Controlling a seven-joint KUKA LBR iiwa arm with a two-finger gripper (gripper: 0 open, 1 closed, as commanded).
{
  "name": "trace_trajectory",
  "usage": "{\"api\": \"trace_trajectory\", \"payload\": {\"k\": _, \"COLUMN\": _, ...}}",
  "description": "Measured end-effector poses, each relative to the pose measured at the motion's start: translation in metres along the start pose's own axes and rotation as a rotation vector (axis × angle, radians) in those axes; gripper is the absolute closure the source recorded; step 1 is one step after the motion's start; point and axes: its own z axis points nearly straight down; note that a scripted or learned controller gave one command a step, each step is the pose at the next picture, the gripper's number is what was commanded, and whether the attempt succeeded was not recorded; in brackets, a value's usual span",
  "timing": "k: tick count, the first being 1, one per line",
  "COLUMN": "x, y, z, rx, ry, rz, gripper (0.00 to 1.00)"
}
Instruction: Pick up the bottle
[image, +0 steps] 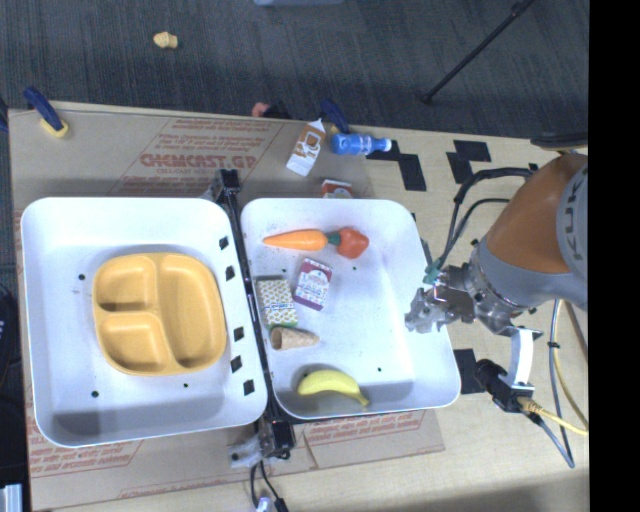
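I couldn't tell the gripper (425, 310) state, it sat at the right bin's (400, 225) right rim; blue bottle (358, 145) lay on its side beyond the bin

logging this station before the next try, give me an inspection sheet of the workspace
surface: bench with cardboard lining, bearing a left bin and a right bin
job's things: blue bottle lying on the bench beyond the right bin, outside both bins
clutter: yellow tray in the left bin; carrot, small carton, cracker packet, cone and banana in the right bin; another carton beside the bottle
grippers: gripper at the right bin's right rim, far from the bottle; nothing seen in it
cables: yellow cable and black cable by the arm
surroundings: dark carpet; small yellow scrap on it
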Motion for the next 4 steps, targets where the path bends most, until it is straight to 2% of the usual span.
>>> {"api": "trace_trajectory", "payload": {"k": 1, "x": 0.001, "y": -0.001, "z": 0.021, "rx": 0.003, "ry": 0.001, "rz": -0.101, "gripper": 1.0}}
{"api": "trace_trajectory", "payload": {"k": 2, "x": 0.002, "y": -0.001, "z": 0.026, "rx": 0.004, "ry": 0.002, "rz": -0.229, "gripper": 1.0}}
{"api": "trace_trajectory", "payload": {"k": 3, "x": 0.009, "y": -0.002, "z": -0.003, "rx": 0.0, "ry": -0.001, "rz": 0.05, "gripper": 1.0}}
{"api": "trace_trajectory", "payload": {"k": 4, "x": 0.0, "y": -0.001, "z": 0.019, "rx": 0.004, "ry": 0.0, "rz": 0.035, "gripper": 1.0}}
